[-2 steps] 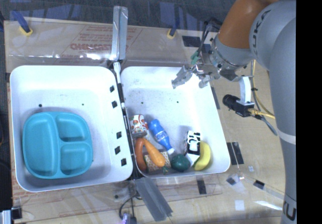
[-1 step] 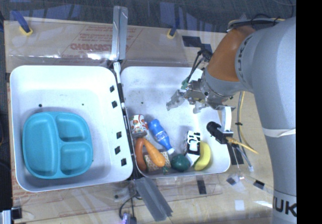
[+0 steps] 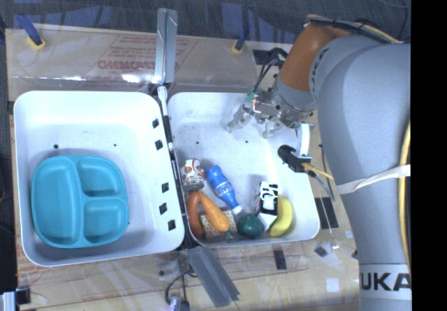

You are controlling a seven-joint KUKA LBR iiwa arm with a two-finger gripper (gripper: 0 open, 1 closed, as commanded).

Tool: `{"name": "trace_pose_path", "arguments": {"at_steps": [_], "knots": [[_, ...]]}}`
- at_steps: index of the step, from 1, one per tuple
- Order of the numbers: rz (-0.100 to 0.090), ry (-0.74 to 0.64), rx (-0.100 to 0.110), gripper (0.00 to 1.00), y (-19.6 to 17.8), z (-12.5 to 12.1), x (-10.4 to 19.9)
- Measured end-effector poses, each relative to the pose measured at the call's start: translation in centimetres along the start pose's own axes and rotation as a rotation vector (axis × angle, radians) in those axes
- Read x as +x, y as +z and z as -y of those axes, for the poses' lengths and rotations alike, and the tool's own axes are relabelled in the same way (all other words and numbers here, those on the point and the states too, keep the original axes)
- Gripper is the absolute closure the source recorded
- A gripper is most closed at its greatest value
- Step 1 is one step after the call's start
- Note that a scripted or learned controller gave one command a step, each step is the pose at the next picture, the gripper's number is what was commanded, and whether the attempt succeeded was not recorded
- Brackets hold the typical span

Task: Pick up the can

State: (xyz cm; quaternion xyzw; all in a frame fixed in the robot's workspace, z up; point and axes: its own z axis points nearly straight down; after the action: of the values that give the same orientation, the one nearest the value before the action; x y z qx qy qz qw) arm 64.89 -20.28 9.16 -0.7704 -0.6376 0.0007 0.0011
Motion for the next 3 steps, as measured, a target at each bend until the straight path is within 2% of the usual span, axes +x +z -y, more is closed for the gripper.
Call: {"name": "trace_pose_path", "arguments": {"at_steps": [1, 2, 3], "knots": [[0.0, 0.022, 0.002, 0.0, 0.0, 8.3, 2.9], [0.0, -0.005, -0.001, 0.0, -5.4, 5.1, 3.4], [0.001, 0.06, 0.002, 0.0, 0.1, 6.0, -0.6]]}}
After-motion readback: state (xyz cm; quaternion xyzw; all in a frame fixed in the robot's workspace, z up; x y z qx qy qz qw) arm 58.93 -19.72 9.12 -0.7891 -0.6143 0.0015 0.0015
